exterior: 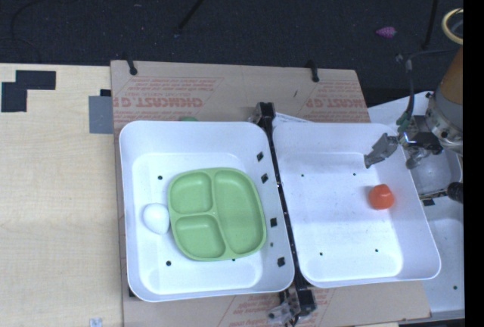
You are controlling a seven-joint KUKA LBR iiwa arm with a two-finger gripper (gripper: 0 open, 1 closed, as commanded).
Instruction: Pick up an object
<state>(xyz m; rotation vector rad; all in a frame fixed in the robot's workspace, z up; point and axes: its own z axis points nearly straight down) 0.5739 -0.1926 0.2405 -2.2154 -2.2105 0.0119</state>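
Right now my gripper (395, 147) hangs over the upper right corner of the right bin (340, 272), and I cannot tell its state from this angle; nothing shows in its grasp. Just below it, an orange object (381, 197) sits on that bin's floor near the right wall. Left of the right bin, the left bin (140, 144) holds a green divided plate (215, 213) with a white egg (156, 218) touching its left edge.

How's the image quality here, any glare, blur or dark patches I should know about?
Camera view: even, soft lighting; the white bins look bright but keep detail; the orange object and green plate are fairly sharp; the gripper at the right looks slightly soft; the background floor is dim.
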